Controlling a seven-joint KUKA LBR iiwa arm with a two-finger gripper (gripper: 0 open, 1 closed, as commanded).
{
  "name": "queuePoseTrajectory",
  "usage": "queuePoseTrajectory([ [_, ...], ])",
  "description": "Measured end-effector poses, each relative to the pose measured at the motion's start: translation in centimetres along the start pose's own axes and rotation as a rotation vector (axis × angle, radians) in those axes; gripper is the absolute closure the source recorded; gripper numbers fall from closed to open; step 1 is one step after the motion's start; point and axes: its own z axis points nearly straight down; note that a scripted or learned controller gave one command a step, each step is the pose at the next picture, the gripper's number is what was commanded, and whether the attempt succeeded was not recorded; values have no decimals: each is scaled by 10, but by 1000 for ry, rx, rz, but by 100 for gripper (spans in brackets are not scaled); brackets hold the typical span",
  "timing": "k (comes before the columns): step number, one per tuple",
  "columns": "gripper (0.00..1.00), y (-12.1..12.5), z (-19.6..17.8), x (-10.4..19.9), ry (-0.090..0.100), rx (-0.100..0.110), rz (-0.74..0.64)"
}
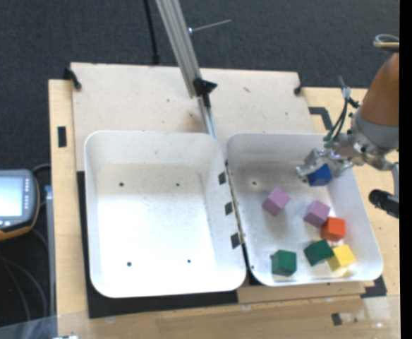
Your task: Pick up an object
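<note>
1. Here, a blue block (320,174) sits clamped between the fingers of the gripper (316,168), over the right bin (259,150).
2. Below the gripper: two purple blocks (276,200), an orange block (334,227), two green blocks (284,262), a yellow block (343,256).
3. Far left of it: the left bin (100,154).

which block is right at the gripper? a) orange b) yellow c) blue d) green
c: the blue block sits right at the gripper near the right bin's far side, while the other colours lie lower down in that bin.
</note>
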Motion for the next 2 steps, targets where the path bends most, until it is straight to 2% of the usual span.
queuePoseTrajectory([
  [1, 0, -1, 65, 48, 1, 2, 6],
  [2, 0, -17, 85, 110, 3, 7, -2],
])
